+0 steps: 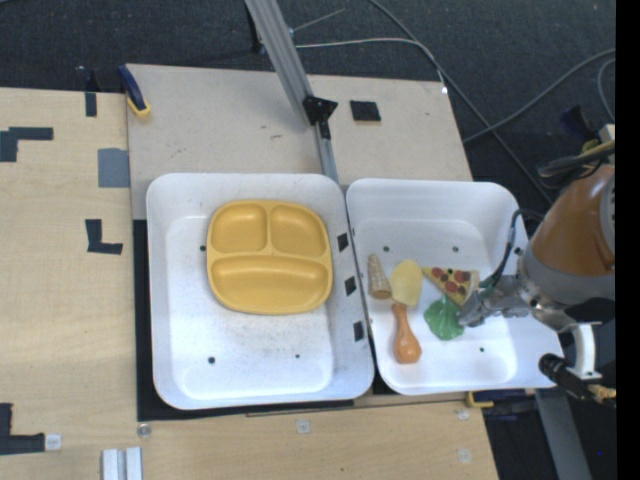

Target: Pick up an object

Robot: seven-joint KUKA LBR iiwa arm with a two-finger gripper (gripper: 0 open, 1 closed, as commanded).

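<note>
The right bin holds several toy foods. A pizza slice lies near the middle, a green leafy piece just below it. To the left lie a pale yellow piece, a brown bread-like piece and an orange drumstick-like piece. My gripper is low in this bin, right beside the green piece's right edge and under the pizza slice. The arm enters from the right.
The left bin holds a yellow divided plate in its upper half. A metal pole slants down to the bins' shared top corner. Cables run over the dark floor behind the bench.
</note>
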